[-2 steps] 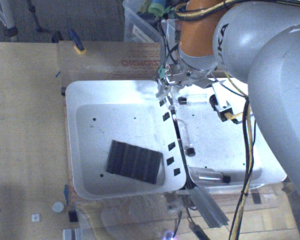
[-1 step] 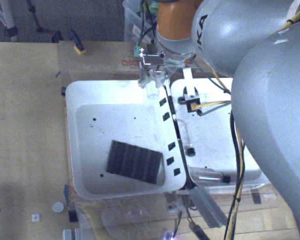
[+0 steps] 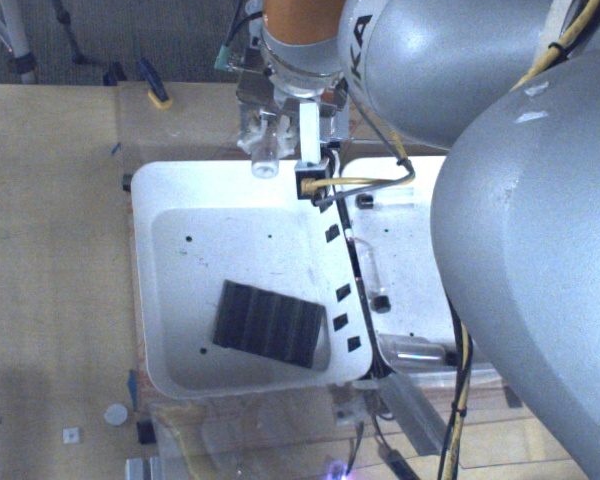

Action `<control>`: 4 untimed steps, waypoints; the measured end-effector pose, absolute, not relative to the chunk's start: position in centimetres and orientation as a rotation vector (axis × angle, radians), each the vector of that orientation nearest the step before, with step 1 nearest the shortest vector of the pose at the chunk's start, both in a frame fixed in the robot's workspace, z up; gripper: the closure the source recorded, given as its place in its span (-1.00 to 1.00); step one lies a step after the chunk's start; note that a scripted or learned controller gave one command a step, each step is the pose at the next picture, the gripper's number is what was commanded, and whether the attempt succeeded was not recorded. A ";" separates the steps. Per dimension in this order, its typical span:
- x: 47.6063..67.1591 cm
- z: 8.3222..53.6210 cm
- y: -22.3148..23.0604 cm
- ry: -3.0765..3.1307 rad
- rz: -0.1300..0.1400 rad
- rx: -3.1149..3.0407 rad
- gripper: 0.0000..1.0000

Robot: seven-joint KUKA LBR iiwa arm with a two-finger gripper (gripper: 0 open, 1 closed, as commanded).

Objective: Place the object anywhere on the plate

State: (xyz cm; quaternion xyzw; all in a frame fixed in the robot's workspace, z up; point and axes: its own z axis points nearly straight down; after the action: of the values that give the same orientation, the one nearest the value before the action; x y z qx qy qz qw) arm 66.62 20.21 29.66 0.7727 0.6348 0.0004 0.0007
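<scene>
Big grey arm (image 3: 525, 268) hangs over the right bin (image 3: 405, 258), closest to the camera.
Its gripper (image 3: 290, 153) sits up high by the back rim of the left bin (image 3: 150, 268); I cannot tell what it is doing. One dark ribbed plate (image 3: 268, 324) lies flat in the left bin, and a small clear object (image 3: 264, 156) shows beside the gripper.

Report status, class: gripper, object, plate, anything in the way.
Gripper high over left bin's far rim, fingers unreadable. Dark ribbed slab lies flat on left bin floor. No plate identified. Arm covers most of right bin.
</scene>
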 end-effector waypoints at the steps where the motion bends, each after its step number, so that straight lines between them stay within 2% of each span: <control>1: 66.5 20.5 22.7 2.314 -0.007 2.129 1.00; 2: 66.6 27.1 21.1 1.685 0.001 2.651 1.00; 3: 66.6 20.7 22.4 1.549 -0.008 2.734 1.00; 4: 66.7 25.1 22.5 2.381 0.004 2.047 1.00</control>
State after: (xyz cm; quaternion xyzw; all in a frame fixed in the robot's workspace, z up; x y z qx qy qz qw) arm 66.65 22.53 25.11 0.6520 0.7582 0.0012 0.0006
